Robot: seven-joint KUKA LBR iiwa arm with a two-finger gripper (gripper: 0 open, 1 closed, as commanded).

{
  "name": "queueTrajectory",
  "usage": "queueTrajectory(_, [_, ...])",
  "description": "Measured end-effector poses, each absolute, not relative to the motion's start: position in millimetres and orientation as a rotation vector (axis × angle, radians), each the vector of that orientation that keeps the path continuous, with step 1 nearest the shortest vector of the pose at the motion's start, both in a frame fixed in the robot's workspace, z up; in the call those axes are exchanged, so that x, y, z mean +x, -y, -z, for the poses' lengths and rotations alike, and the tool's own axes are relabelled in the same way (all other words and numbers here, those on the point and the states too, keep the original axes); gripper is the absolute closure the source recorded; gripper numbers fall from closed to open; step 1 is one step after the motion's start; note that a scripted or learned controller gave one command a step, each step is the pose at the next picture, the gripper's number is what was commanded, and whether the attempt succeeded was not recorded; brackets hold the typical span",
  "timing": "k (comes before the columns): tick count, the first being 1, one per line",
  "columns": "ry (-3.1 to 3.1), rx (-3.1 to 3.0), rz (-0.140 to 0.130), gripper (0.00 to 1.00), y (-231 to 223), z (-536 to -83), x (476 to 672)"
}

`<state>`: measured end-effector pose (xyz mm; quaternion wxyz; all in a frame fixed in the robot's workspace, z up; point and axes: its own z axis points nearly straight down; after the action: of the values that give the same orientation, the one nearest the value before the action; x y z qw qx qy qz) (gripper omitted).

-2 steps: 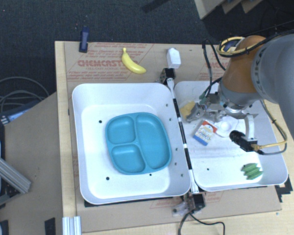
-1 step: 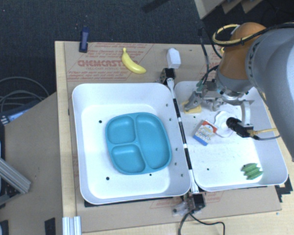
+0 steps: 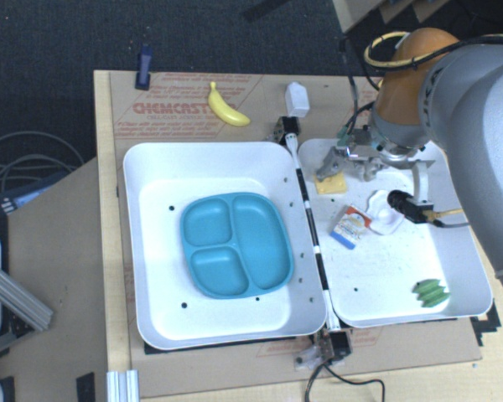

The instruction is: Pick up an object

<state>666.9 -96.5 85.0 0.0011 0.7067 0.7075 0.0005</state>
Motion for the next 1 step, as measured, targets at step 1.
queueTrajectory(1, [-2.222,2.224,0.001,0.00,97.0,-84.4,604.9])
